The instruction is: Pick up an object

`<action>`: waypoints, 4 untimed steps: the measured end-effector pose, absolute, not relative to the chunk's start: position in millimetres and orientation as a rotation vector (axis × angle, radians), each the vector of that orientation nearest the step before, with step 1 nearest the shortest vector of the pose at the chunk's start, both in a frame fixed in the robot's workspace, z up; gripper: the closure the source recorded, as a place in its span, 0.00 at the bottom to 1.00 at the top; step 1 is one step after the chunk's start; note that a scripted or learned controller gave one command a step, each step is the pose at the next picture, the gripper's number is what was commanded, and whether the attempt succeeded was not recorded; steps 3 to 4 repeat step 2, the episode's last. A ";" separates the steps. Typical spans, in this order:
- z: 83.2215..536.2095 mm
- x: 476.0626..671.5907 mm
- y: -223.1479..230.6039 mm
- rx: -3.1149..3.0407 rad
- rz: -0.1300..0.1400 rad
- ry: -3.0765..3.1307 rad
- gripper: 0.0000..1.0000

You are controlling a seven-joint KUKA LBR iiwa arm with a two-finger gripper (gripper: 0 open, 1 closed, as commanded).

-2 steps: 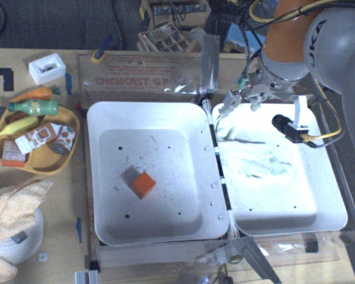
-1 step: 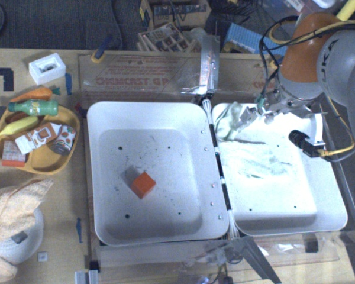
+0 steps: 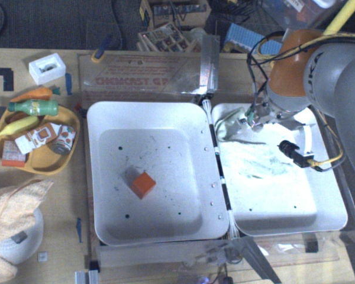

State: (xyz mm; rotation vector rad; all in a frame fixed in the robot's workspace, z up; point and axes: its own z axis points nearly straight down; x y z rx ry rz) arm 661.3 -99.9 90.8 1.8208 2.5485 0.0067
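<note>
In the left bin (image 3: 106, 123): one orange cube (image 3: 144, 184), alone. Over the right bin (image 3: 284, 212): gripper (image 3: 252, 117), finger state seemingly indiscernible, blurred against glare.

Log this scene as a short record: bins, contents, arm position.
left bin: holds one orange block, left of centre
right bin: arm above its far end
arm: enters from the right
end effector: over the right bin's far left corner, well away from the block
block state: resting on the bin floor, not grasped
</note>
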 end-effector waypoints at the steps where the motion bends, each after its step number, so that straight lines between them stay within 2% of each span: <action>1: 90.7 661.3 -99.9 1.821 0.007 2.549 0.00; 4: 90.7 661.3 -99.9 1.821 0.007 2.549 0.00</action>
